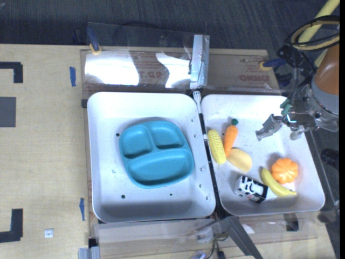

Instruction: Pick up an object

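1. The pincer (280, 127) is seen over the right bin (310, 198), fingers spread apart, nothing between them.
2. In that bin are found a corn cob (216, 146), carrot (230, 136), yellow potato (240, 159), banana (276, 184), orange pumpkin (284, 170) and black-and-white item (252, 188).
3. A blue divided plate (155, 152) is held by the left bin (102, 161).

Toys (253, 161) crowd right bin (312, 198)

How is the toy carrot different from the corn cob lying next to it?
The carrot is orange with a green top; the corn cob is yellow. The carrot looks slimmer and tapers, while the corn is thicker and blunt-ended. Both lie flat, side by side, in the right bin.
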You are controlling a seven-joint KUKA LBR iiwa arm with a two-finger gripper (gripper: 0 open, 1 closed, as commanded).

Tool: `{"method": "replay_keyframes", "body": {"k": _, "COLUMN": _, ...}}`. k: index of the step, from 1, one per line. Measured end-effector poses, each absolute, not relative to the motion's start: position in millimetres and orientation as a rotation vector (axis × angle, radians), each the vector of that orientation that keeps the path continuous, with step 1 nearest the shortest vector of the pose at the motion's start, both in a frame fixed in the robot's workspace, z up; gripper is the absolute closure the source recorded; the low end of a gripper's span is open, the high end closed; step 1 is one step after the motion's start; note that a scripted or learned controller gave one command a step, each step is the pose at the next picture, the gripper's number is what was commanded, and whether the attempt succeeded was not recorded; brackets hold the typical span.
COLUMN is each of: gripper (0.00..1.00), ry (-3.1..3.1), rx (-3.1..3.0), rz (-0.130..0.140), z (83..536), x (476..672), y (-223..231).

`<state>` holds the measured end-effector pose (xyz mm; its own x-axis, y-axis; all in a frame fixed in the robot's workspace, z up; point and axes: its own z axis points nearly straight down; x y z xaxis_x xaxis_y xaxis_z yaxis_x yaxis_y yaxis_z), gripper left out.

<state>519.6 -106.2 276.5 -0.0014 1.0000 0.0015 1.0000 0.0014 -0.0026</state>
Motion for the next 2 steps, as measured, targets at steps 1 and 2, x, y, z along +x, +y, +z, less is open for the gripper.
{"method": "replay_keyframes", "body": {"k": 1, "gripper": 0.0, "ry": -2.312, "rx": -2.119, "rz": 0.006, "z": 210.7, "x": 583.1, "y": -83.5}}
{"method": "replay_keyframes", "body": {"k": 2, "gripper": 0.0, "ry": -2.278, "rx": -2.175, "rz": -0.01, "z": 88.5, "x": 626.0, "y": -109.7}}
